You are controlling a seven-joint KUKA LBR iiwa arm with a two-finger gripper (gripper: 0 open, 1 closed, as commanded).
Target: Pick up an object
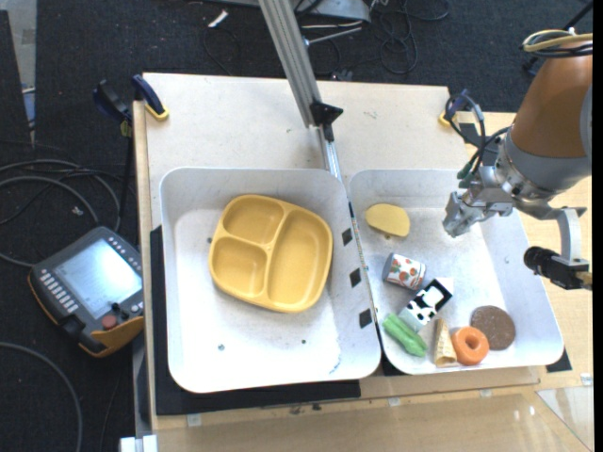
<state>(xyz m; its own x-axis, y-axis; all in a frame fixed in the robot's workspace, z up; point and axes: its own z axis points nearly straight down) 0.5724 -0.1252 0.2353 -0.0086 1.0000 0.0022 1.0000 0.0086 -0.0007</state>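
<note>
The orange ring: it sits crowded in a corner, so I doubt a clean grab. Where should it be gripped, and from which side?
Probably from above, pinching the orange ring across its band on the far side, since the brown disc and a cream piece flank it.

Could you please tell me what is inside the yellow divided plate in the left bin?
The yellow divided plate shows three bare compartments, nothing lying in them. It covers the left bin floor beneath, so what lies under it cannot be seen.

Grey arm, orange band, metal hand, blk cables
</note>
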